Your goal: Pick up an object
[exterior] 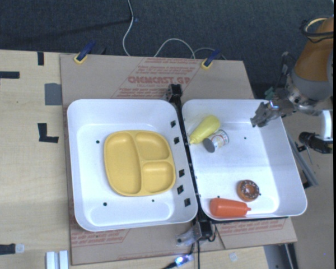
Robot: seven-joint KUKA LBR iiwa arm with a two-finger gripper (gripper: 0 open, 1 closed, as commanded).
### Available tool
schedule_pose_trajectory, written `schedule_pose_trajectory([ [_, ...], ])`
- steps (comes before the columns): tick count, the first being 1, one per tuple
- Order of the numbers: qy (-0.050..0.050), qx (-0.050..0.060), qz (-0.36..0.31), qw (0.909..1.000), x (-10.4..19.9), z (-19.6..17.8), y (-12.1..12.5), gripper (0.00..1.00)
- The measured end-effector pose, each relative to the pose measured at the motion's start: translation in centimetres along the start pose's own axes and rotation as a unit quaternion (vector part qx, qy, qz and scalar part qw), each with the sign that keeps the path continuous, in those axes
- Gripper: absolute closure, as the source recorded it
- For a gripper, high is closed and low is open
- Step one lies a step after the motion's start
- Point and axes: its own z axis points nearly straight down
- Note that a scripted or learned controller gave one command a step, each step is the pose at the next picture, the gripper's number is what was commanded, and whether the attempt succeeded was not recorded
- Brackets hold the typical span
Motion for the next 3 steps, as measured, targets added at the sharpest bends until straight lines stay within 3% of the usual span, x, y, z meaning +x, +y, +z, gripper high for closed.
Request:
schedule_pose_trajectory([
  [1, 0.000, 0.000, 0.000, 1.0000, 0.1, -3.1, 0.1, 1.00],
  [3, 0.001, 0.003, -0.002, 1.0000, 11.1, -1.1, 1.5, 1.00],
])
